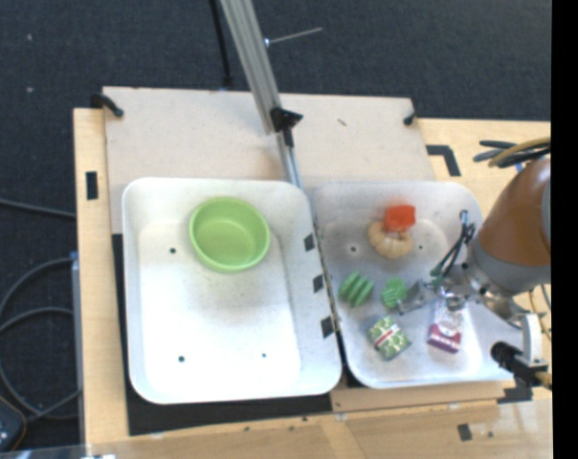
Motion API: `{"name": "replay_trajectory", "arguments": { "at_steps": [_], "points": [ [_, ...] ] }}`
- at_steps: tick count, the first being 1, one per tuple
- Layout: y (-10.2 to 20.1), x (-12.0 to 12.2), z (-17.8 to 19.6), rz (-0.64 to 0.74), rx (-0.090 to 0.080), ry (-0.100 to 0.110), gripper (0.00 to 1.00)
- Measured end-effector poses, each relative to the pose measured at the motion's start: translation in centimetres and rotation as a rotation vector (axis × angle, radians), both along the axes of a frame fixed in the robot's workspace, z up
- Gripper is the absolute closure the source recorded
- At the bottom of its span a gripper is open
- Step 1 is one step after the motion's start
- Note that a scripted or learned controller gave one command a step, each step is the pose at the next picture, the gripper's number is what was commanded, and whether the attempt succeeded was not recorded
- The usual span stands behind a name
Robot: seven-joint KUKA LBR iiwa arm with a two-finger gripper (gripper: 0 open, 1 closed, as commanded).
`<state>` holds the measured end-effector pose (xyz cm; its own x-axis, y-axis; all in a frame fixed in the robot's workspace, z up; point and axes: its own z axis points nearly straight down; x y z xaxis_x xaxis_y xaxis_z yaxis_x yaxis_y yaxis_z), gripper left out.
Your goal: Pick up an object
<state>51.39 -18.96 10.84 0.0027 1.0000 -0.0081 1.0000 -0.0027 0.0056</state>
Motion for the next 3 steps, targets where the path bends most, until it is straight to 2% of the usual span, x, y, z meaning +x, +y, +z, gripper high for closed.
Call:
{"name": "replay_trajectory", "arguments": {
  "at_steps": [1, 2, 3],
  "points": [
    [0.0, 0.2, 1.3, -0.005, 0.004, -0.006, 1.00],
    [1.0, 0.6, 6.7, 0.007, 0.007, -0.002, 1.00],
    [-0.1, 0.8, 11.7, 0.007, 0.006, -0.002, 1.00]
  ]
}}
